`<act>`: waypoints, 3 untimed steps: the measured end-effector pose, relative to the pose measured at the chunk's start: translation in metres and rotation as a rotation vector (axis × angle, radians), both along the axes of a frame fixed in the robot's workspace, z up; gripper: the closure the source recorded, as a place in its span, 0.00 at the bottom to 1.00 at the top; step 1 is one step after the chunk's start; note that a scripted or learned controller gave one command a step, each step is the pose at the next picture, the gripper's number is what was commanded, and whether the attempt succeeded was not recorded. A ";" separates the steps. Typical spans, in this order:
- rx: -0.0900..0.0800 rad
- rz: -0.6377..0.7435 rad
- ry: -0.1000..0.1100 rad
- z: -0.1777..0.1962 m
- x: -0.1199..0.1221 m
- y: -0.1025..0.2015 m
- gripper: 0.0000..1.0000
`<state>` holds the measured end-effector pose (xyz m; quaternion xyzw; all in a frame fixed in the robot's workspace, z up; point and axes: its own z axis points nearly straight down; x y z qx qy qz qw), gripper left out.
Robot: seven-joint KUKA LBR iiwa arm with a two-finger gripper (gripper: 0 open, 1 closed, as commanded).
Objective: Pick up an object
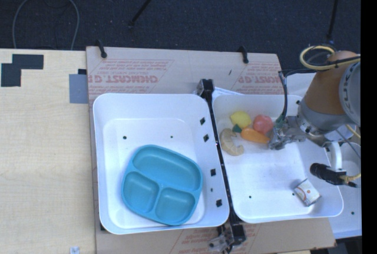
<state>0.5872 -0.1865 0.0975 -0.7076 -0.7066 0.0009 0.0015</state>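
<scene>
one blue tray (162, 184) left bin, 5 items right w/ gripper (281, 137).

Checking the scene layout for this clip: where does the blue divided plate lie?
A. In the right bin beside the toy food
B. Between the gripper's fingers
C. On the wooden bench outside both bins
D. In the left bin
D: the blue divided plate rests flat on the floor of the left bin, apart from the toy food and the gripper in the right bin.
</scene>
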 end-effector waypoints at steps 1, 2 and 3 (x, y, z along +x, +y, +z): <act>-0.002 -0.001 -0.006 0.059 -0.008 -0.004 1.00; -0.002 0.003 -0.007 0.112 -0.006 -0.005 1.00; 0.002 0.006 -0.002 0.123 -0.010 0.042 1.00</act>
